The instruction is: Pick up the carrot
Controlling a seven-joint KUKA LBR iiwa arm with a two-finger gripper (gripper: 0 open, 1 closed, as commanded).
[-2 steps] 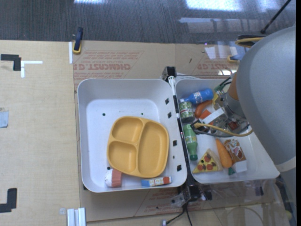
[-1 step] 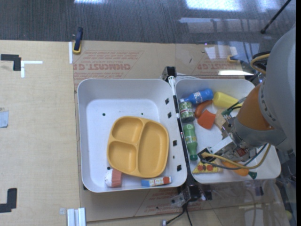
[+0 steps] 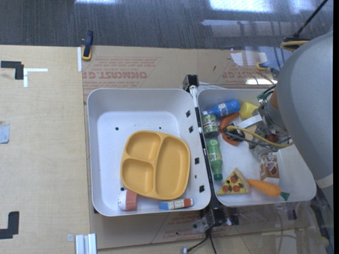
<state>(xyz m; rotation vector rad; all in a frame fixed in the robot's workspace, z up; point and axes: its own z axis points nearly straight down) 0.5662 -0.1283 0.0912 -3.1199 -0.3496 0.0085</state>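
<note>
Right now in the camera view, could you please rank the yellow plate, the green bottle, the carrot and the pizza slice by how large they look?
1. Yellow plate, by far the largest.
2. Green bottle.
3. Carrot and pizza slice: these look about alike, so I would not rank them.

Dark ribbed floor (image 3: 159, 9) (glare patches) behind a wooden bench (image 3: 37, 157).

The left bin (image 3: 100, 142) holds a three-compartment plate (image 3: 155, 164) at its middle, with a small can (image 3: 127, 200) and a tube (image 3: 175, 203) along its near edge. In the right bin (image 3: 303, 190), a carrot (image 3: 265, 187) lies by the near edge, a pizza slice (image 3: 233, 183) just left of it, and two bottles (image 3: 212, 144) line the left wall.
</note>
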